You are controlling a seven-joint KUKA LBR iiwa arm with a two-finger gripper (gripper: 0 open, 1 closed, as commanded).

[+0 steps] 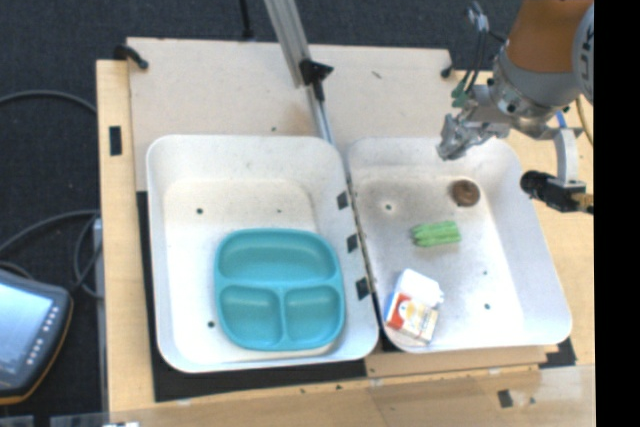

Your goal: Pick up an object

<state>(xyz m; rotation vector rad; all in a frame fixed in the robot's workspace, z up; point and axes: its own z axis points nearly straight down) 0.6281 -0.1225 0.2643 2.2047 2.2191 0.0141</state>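
Gripper (455, 141), finger state unclear, hangs above right bin's (530, 245) far rim, near brown ball (464, 192).

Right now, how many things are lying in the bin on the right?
3: a small brown round object near the gripper, a green object mid-bin, and a white-and-red packet at the front-left corner.

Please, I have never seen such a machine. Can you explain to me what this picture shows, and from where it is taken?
One camera looks down at a slant on a bench. The grey and orange robot arm enters from the right. Its grasping tool hangs above the right bin's far edge, and I see nothing in it. In that bin lie a small brown round object, a green object and a white and red packet. The left bin holds a teal divided plate.
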